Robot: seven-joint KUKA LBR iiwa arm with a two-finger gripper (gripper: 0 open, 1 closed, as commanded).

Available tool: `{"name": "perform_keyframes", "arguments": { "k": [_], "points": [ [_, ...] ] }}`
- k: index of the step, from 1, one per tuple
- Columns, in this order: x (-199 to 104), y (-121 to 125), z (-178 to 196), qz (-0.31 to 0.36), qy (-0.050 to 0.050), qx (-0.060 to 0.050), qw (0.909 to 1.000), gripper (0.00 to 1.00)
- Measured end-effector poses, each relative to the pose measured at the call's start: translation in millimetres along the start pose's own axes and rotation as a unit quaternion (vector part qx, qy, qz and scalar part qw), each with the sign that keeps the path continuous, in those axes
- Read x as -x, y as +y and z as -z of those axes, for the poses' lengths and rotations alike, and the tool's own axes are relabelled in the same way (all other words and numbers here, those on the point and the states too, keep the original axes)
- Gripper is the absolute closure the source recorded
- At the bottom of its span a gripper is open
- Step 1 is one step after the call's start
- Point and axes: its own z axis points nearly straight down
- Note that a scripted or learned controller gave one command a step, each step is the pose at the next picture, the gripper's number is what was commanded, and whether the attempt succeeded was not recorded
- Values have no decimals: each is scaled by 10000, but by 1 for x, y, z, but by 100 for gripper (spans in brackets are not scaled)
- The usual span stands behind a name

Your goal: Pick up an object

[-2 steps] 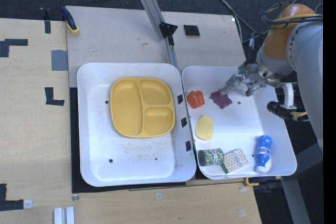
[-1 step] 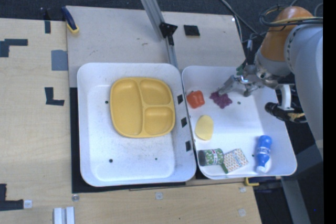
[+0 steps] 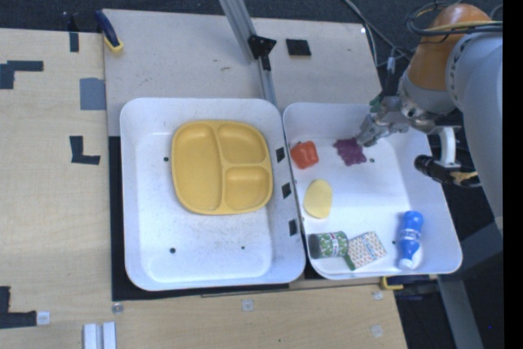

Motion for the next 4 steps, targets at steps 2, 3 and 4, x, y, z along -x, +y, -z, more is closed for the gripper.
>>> {"name": "perform_keyframes", "arguments": {
  "k": [2, 3, 4],
  "points": [
    [3, 6, 106, -9, -1, -27, 10000, 100],
    [2, 7, 122, -11, 4, -39, 10000, 100],
    [-46, -7, 112, -3, 6, -60, 10000, 100]
  ]
}}
